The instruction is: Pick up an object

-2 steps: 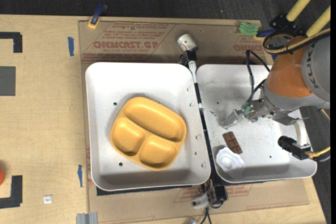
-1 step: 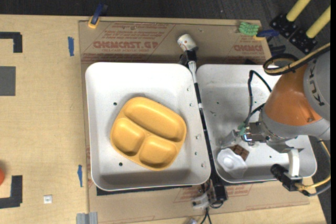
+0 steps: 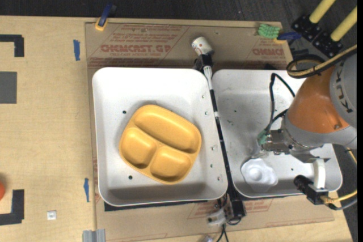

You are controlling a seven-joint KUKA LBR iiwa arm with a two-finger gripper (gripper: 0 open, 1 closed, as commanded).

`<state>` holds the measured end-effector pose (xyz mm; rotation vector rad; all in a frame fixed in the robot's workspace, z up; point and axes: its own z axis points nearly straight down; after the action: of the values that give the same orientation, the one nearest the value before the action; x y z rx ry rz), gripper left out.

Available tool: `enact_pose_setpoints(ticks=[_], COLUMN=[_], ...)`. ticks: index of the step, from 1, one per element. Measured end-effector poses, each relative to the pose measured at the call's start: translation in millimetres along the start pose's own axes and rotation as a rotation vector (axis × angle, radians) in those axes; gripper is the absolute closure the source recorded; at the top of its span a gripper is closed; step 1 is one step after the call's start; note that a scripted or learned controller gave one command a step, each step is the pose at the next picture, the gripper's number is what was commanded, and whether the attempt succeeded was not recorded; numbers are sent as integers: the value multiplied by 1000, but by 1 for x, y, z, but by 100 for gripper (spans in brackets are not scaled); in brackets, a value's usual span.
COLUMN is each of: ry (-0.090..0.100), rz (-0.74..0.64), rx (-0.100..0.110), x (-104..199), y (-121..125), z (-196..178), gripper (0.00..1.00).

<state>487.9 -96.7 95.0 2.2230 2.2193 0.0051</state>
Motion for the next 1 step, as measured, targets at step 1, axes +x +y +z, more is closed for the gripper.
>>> enact_pose_setpoints(ticks=[1], ry=[0], rz=[0], rx=[1], x=[0], y=[0], z=[0], gripper=[0])
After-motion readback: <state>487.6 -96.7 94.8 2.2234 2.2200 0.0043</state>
